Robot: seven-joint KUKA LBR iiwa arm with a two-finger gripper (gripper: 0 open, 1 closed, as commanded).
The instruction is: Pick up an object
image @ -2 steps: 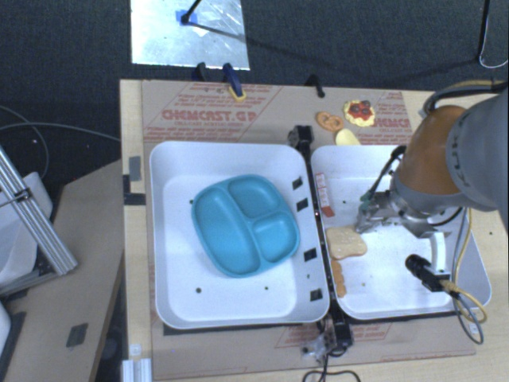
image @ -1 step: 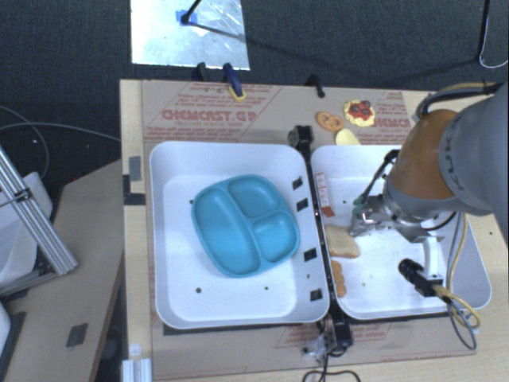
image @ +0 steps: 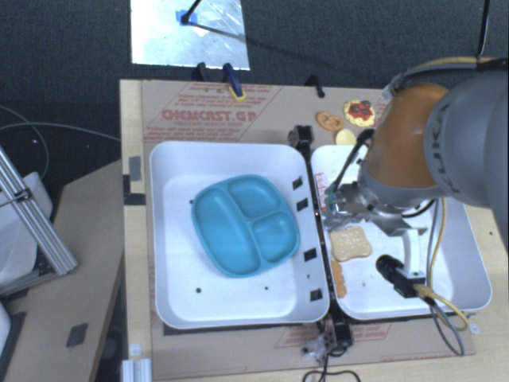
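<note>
The arm (image: 429, 142) is reaching into the right bin (image: 469, 281), its gripper (image: 343, 210) hanging just above the toast slice (image: 351, 243); I cannot tell its state. A blue plate (image: 245, 224) is lying in the left bin (image: 171, 285).

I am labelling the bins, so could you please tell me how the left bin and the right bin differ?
The left bin carries a blue divided plate; the right bin carries a toast slice. The left bin lies fully open to view, while the arm covers much of the right bin. Both are shallow and white.
</note>
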